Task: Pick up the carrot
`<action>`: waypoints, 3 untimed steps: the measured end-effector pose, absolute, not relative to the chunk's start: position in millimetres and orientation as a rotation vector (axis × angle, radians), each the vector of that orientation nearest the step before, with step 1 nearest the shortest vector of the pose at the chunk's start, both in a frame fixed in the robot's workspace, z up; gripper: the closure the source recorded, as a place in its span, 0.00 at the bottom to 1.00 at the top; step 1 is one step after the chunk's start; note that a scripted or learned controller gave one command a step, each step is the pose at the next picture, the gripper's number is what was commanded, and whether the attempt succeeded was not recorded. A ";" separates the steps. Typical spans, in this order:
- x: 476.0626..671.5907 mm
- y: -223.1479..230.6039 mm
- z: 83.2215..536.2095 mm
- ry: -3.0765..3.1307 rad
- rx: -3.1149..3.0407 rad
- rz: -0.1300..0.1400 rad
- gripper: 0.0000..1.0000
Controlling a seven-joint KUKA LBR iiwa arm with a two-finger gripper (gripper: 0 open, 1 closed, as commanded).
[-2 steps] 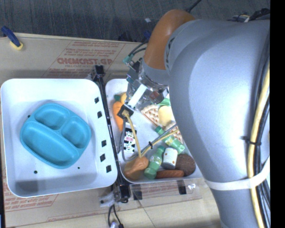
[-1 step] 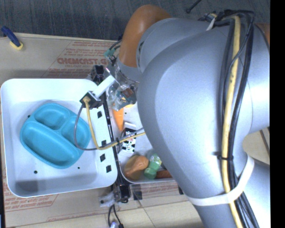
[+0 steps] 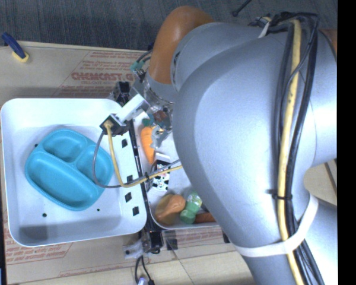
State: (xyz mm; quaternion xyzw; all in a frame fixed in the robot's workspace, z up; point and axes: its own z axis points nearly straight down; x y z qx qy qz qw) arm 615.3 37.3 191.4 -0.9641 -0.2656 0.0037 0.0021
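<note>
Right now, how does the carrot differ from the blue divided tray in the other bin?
The carrot is orange, slim and elongated; the blue divided tray is broad, shallow and rounded, with compartments. The carrot is far smaller than the tray. The carrot lies in the right bin, partly hidden by the arm, near other small items; the tray sits in plain view, alone in the left bin. Both rest inside white bins.

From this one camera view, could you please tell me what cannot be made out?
- Pincer: open or shut is unclear; the arm covers it.
- Carrot: upper end hidden under the pincer.
- Right bin: mostly covered by the arm.
- Green item: too small to identify.
</note>
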 end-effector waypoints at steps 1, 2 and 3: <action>611.0 24.3 191.5 -0.356 -3.123 0.009 0.00; 614.9 89.0 191.8 -0.339 -3.121 0.010 0.00; 573.0 101.1 149.4 -0.606 -3.076 0.021 0.00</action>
